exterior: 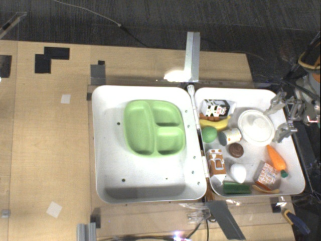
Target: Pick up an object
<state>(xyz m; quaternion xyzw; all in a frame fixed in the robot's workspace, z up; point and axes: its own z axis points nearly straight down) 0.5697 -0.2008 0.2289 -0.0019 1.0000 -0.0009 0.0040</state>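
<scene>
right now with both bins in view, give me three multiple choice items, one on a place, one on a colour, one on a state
1. Where does the green divided tray lie?
A. left bin
B. right bin
C. on the bench outside the bins

2. What colour is the carrot?
A. blue
B. orange
C. white

3. Where is the gripper in relation to the carrot?
A. clamped on it
B. apart from it, over the right bin's right rim
C. lifting it above the left bin

Answers:
1 A: it sits alone in the left bin.
2 B: orange body, green tip.
3 B: the carrot lies loose among the other items.
</scene>
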